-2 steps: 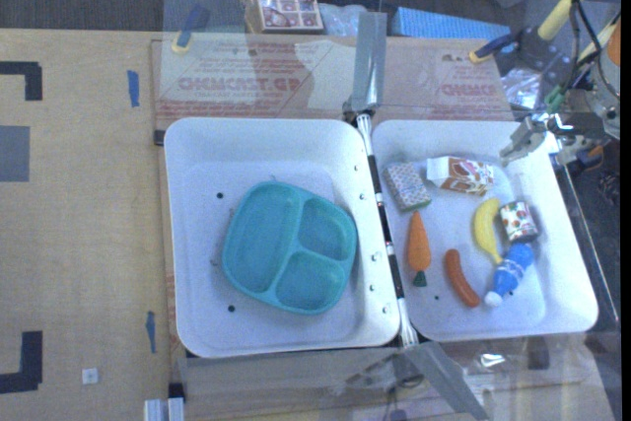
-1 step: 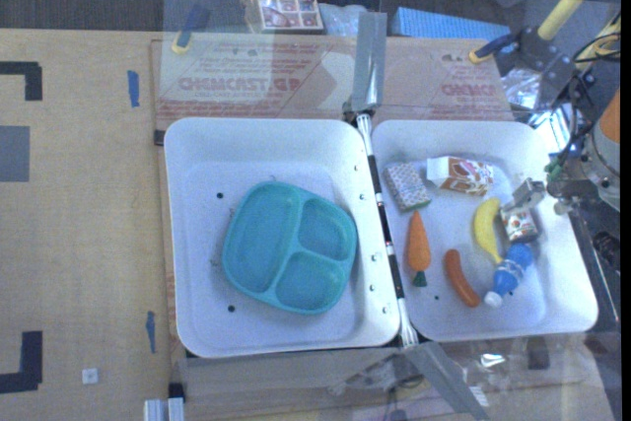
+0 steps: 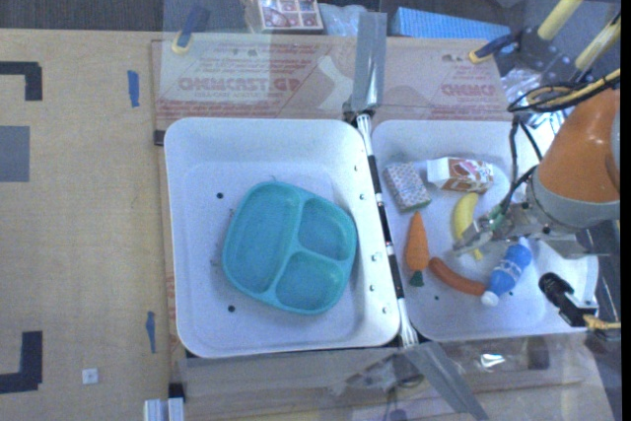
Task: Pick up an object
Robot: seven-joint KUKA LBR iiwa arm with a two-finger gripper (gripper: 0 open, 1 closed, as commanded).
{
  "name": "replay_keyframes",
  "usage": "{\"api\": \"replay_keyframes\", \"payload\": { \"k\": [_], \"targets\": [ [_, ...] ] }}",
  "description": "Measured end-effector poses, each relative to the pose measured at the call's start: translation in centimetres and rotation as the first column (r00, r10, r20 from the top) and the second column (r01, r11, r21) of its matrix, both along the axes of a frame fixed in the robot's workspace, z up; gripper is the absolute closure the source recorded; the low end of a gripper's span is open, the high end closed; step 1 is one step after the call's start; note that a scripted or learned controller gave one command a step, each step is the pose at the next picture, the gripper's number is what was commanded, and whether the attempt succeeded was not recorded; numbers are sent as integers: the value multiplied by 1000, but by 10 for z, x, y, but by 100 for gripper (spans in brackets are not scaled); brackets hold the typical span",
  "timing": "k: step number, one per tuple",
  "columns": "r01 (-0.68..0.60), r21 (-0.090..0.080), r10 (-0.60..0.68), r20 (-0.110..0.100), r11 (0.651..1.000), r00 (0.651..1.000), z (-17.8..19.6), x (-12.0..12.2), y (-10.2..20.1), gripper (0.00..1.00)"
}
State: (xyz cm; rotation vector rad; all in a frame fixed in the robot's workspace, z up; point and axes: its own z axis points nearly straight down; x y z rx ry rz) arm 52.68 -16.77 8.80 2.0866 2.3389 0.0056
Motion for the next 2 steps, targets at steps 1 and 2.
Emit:
{"api": "replay_keyframes", "payload": {
  "k": [1,2],
  "targets": [
    [5,0,-5,5,1000,1000,11,1,-2,100],
    [175,1,-175,-6,985,985,127,74,1,100]
  ]
}}
